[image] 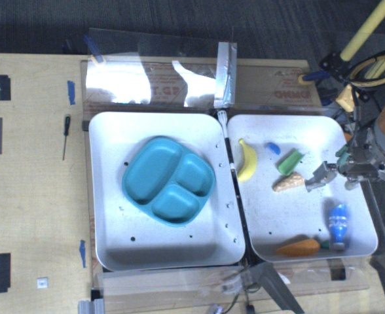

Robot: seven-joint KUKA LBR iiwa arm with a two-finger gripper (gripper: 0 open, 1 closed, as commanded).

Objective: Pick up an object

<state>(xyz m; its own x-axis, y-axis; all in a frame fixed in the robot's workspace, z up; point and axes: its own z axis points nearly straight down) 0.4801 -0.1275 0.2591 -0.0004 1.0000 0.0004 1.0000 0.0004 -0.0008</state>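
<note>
Camera view, looking down at a slant on a pale wooden table [29,195] bearing two shallow white bins side by side. The left bin [107,241] holds a blue divided plate [169,178]. The right bin [261,234] holds the things to choose from: a banana [247,160] at its left wall, a small blue piece [272,148] and a green piece [289,161] toward the far side, a tan piece [289,183] just near of the green one, a blue bottle [338,223] toward the right, and a carrot [298,246] along the near wall. The arm reaches in from the right; its claw [323,174] hangs over the right bin, just right of the tan piece. How far open the claw is, I cannot tell, and nothing can be seen in its grip. By the look of it, nothing is picked up yet; every item lies in the bin, so the grasp and lift remain.
</note>
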